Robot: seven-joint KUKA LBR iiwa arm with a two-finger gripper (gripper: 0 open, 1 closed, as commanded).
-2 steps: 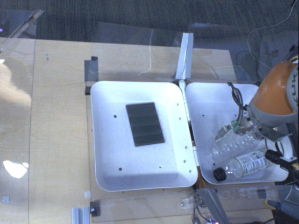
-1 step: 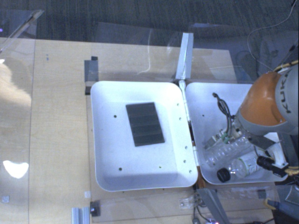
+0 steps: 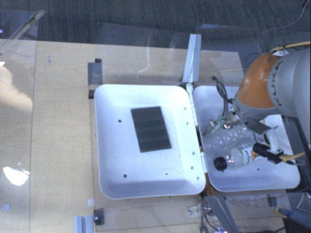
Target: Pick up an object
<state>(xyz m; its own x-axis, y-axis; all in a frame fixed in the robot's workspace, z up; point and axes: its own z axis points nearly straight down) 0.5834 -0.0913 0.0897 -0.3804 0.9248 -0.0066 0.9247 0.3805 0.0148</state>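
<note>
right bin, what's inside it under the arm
A clear plastic bottle with a black cap lies on its side in the right bin. The arm covers the bin's upper right part.

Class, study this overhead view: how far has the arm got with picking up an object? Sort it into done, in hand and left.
Done: the arm has reached over the right bin.
In hand: its claw sits low beside the clear plastic bottle, which lies on its side on the bin floor, black cap toward the left bin.
Left: gripping and lifting. Nothing looks raised; the dark flat slab lies untouched.
</note>
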